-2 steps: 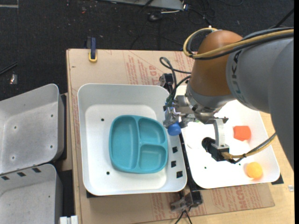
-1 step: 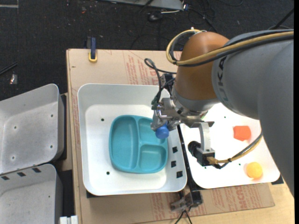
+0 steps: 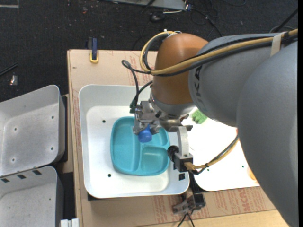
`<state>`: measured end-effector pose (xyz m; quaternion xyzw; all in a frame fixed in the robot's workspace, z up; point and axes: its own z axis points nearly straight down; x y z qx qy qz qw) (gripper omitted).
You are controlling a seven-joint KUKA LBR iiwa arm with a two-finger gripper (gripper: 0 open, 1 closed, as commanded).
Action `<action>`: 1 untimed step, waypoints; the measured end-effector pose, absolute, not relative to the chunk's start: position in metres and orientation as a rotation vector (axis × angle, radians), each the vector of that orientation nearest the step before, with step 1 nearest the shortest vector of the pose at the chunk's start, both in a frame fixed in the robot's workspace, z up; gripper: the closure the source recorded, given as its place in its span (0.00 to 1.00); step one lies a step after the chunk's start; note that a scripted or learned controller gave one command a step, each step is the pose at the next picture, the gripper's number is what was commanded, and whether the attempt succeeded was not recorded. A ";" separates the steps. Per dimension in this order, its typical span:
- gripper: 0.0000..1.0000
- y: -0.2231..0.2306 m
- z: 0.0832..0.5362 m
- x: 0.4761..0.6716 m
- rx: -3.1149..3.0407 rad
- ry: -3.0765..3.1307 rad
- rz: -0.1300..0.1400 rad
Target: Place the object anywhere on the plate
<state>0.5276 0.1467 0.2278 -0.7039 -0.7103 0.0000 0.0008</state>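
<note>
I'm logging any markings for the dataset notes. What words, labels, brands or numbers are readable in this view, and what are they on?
"KU": dark, sideways letters on the grey arm beside its orange band, the rest cut off by the curve.
Red print on the cardboard beneath the white bins: too blurred to read.
Blue plate and blue object: no markings.

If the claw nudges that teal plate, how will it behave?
The plate looks like thin moulded plastic, so probably light and stiff. It lies flat on the smooth white bin, so it would likely slide, not tip. The blue object over it looks rounded and may roll.
</note>
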 end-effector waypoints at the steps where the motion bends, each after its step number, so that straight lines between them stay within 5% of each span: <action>1: 0.00 0.143 0.228 0.528 -2.218 -2.224 0.003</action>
